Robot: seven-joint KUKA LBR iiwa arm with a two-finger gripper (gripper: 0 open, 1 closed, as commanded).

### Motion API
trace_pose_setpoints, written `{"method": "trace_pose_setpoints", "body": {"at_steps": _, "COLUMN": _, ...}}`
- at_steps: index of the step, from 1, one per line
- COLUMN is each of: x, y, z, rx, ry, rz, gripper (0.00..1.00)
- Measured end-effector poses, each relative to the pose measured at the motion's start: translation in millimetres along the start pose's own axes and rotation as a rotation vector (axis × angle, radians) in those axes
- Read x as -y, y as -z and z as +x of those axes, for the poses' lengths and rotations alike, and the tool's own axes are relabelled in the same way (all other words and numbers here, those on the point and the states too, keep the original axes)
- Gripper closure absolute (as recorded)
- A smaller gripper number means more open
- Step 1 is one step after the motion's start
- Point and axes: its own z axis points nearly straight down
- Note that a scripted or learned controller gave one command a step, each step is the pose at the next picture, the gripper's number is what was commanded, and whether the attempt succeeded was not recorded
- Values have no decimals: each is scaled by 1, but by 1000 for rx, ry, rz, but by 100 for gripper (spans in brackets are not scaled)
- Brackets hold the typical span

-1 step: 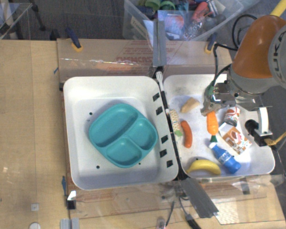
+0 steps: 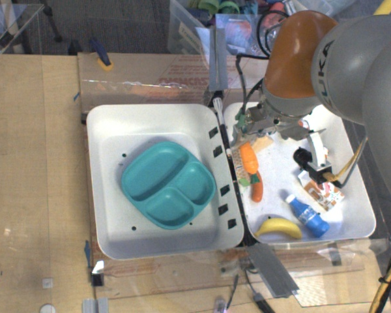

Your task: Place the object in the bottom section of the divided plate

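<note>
Carrot lengthwise up-down in right bin, leafy end toward gripper above, gripper state unclear

A banana lies at the near edge of the right bin, with a blue bottle just beside it; a clear tub of mixed toys stands beyond the bench

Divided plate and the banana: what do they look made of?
Divided plate: likely moulded plastic, uniform teal, matte with soft sheen, rounded ridges between sections. Banana: probably a plastic toy; even, smooth yellow skin with a slight gloss. Real fruit can't be ruled out.
</note>
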Motion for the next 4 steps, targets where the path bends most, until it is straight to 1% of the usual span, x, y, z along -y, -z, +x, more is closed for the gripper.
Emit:
{"method": "trace_pose_setpoints", "body": {"at_steps": 1, "x": -12, "y": -20, "z": 26, "rx": 16, "ry": 12, "rz": -14, "gripper": 100}}
{"method": "trace_pose_setpoints", "body": {"at_steps": 2, "x": -20, "y": -28, "z": 28, "rx": 24, "ry": 18, "rz": -12, "gripper": 100}}
{"method": "trace_pose_setpoints", "body": {"at_steps": 3, "x": -16, "y": -29, "z": 60, "rx": -1, "ry": 116, "rz": 2, "gripper": 100}}
{"method": "trace_pose_setpoints", "body": {"at_steps": 4, "x": -47, "y": 33, "z": 123, "rx": 0, "ry": 189, "rz": 0, "gripper": 100}}
